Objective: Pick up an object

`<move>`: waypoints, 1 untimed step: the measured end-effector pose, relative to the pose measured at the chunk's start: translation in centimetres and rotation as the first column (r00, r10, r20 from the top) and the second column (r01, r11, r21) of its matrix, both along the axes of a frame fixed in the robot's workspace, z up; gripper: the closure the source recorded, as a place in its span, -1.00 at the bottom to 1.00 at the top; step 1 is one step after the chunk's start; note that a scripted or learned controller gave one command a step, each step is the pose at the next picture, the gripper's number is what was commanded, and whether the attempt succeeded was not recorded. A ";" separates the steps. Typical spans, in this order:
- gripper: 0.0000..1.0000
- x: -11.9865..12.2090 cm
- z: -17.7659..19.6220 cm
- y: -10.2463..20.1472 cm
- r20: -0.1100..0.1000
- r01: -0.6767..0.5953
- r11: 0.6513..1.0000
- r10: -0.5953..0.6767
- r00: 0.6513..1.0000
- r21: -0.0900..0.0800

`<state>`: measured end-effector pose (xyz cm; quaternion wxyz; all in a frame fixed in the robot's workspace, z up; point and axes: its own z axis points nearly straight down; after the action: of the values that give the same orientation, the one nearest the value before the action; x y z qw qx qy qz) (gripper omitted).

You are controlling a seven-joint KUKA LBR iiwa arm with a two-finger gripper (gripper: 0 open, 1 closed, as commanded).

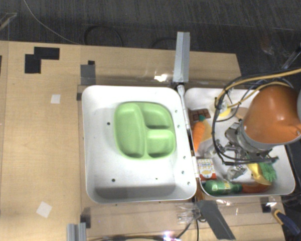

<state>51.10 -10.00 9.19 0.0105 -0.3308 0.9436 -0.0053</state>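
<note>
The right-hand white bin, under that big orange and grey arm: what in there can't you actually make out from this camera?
- Gripper: the arm's orange band and cables cover it, so whether it holds anything is hidden.
- Middle of the right white bin: hidden beneath the arm.
- Yellow and green item: partly under the wrist, shape unclear.
- Small printed carton: label too small to read.
- Green bottle: its far end blurs into something reddish.

- A green bottle (222,187) lies on its side along the right bin's near wall.
- An orange, carrot-like piece (199,132) lies lengthwise near the bin's left wall.
- A small white carton with red print (206,168) lies flat between them.
- A yellow and green item (264,173), perhaps toy corn, lies partly hidden at the near right.
</note>
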 end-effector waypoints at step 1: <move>-1.00 0.5 -0.1 -9.0 -0.004 -0.066 0.998 0.066 0.998 -0.003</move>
<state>51.63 -18.99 9.11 0.0084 -0.3619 0.9322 -0.0061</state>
